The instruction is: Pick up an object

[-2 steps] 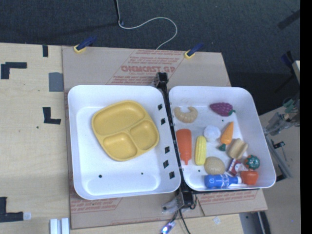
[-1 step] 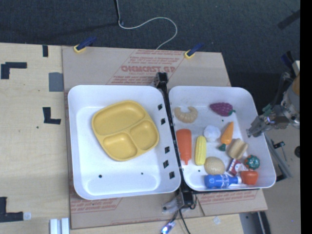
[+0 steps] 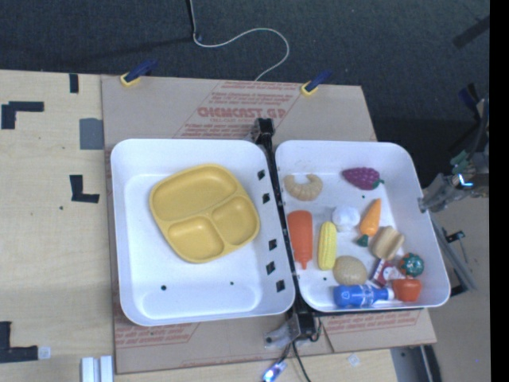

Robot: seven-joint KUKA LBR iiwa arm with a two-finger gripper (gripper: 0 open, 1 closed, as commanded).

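The camera view looks down on two white bins set side by side on a sheet of cardboard (image 3: pixel 238 110) that lies on the bench (image 3: pixel 48 213). Take the right bin (image 3: pixel 402 159) as the landmark. The left bin (image 3: pixel 127 237) touches it along its left wall and holds a yellow divided plate (image 3: pixel 205 212), lying flat with its three compartments up.

Inside the right bin the toy foods are crowded toward its near and right parts. A purple grape bunch (image 3: pixel 362 177) lies near the far wall; a croissant (image 3: pixel 304 186) sits toward the far left corner. An orange hot dog (image 3: pixel 300 237) lies along the left wall, with a yellow corn cob (image 3: pixel 327 245) just beside it. A carrot (image 3: pixel 370 217) is tilted near the middle, a small white piece (image 3: pixel 345 216) to its left. Nearer the right wall are a tan bread roll (image 3: pixel 387 242) and a dark green ball (image 3: pixel 412 264). A potato (image 3: pixel 350 270) sits near the front wall, a blue bottle (image 3: pixel 359 296) lies on its side along that wall, and a red piece (image 3: pixel 407 290) rests in the near right corner.

The hand (image 3: pixel 460 183) is outside the right bin, just beyond its right wall and apart from every object; I cannot tell its state. A white cable (image 3: pixel 238 38) loops on the dark floor beyond the cardboard.
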